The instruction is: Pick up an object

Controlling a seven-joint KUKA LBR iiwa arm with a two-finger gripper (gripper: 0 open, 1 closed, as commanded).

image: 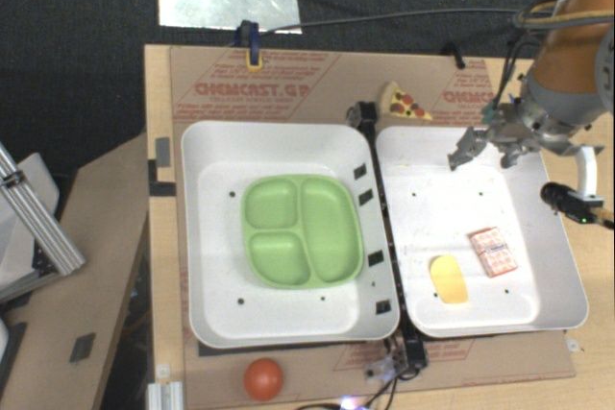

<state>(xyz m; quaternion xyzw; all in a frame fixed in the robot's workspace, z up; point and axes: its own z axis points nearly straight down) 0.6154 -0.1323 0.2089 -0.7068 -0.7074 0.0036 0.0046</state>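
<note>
In the right bin (548, 302) lie a yellow oblong piece (448, 279) near the front and a small pink-and-white box (492, 251) just right of it. My gripper (486, 152) hangs over the back part of that bin, well behind both objects. Its two dark fingers are spread apart and nothing sits between them. The grey arm with its orange band comes in from the upper right.
The left bin (207, 206) holds a green divided plate (302, 229). A pizza-slice toy (405, 103) lies on the cardboard behind the bins. A red-orange ball (263, 378) rests in front of the left bin. Clamps join the bins along the middle seam (377, 216).
</note>
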